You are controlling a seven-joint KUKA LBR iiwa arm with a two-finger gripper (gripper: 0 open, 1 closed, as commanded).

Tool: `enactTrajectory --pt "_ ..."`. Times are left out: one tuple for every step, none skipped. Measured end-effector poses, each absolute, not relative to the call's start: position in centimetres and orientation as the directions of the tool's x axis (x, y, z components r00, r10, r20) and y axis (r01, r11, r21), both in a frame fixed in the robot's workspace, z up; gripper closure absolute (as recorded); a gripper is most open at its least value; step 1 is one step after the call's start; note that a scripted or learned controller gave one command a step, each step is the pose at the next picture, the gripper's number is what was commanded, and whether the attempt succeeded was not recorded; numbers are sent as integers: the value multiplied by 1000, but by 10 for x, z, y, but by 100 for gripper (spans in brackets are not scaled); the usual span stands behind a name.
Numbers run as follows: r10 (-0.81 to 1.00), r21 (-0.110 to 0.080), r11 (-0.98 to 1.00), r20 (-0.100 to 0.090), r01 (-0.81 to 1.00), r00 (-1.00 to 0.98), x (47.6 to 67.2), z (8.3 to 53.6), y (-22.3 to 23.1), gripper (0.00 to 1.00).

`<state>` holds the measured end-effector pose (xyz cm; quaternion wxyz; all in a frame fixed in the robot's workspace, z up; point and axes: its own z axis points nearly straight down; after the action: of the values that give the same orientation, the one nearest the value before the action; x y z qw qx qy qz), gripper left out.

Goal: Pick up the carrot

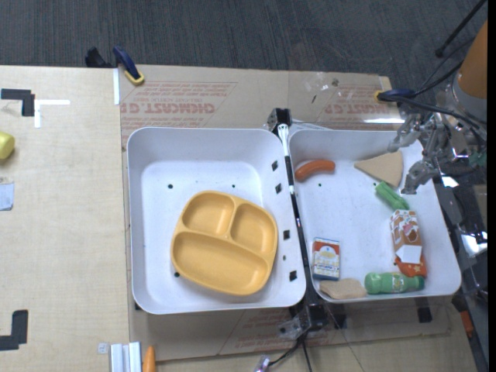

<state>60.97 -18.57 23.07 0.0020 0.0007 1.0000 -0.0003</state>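
In the far left corner of the right-hand shallow white bin, the short orange carrot is lying flat. Its long axis is running left to right, with the right end tipped slightly toward the far wall. The two-finger gripper is hanging over the far right part of that bin, well apart from the carrot, beside a tan wedge-shaped piece; its fingers are spreading apart and clasping nothing. The yellow three-compartment plate is sitting in the left-hand white bin.
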Motion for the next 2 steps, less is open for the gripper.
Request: enactTrajectory --pt "-196 1 981 -4 -196 -981 566 177 -98 0" --pt "-253 1 967 -3 -253 -967 534 192 -43 0"
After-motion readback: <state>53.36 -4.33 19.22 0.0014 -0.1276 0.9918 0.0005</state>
